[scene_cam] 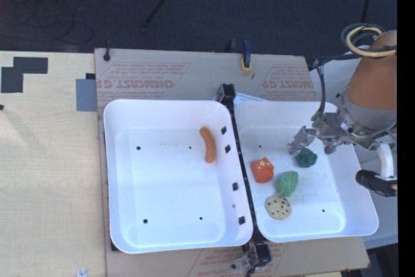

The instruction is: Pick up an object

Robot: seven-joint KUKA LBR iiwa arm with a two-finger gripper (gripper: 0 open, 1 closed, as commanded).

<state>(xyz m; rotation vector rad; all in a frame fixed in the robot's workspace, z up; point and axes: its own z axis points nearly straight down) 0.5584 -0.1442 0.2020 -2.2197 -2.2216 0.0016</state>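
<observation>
Grey arm (371, 91) reaching from right | claw (305, 147) spread above dark-green object (306, 157)

gripper (305, 141) over right bin (353, 220), dark green object (306, 157) just beneath

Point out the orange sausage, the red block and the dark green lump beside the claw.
orange sausage (208, 144), camera view, middle of its length, left bin.
red block (262, 170), camera view, centre of its top face, right bin.
dark green lump (306, 157), camera view, its middle, just below the claw (310, 141).
</observation>
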